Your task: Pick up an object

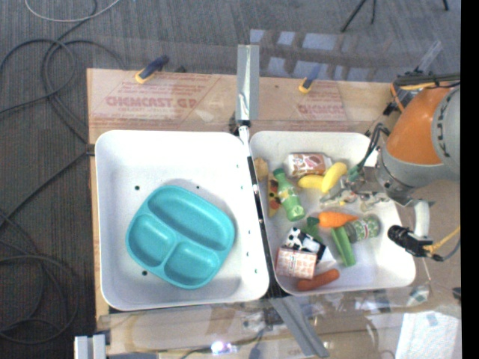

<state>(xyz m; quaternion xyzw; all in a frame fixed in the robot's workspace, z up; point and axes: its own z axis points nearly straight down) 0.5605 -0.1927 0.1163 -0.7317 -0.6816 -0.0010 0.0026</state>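
The right white bin (389, 271) holds a heap of toy food: a yellow banana (323, 178), an orange carrot (337, 219), a green cucumber (343, 246), a red sausage (316, 279), a green bottle (287, 197), a pink packet (307, 161) and a red-and-white carton (296, 262). My gripper (357, 191) hangs low over the bin's right middle, just right of the banana and above the carrot. The wrist hides its fingertips. Nothing shows between them.
The left white bin (112, 163) holds a teal divided plate (180, 235). A black-and-white cow-print toy (302, 240) lies beside the carton. A small green-capped jar (364, 229) lies right of the carrot. The arm's orange band (419, 129) looms over the right bin's far right corner.
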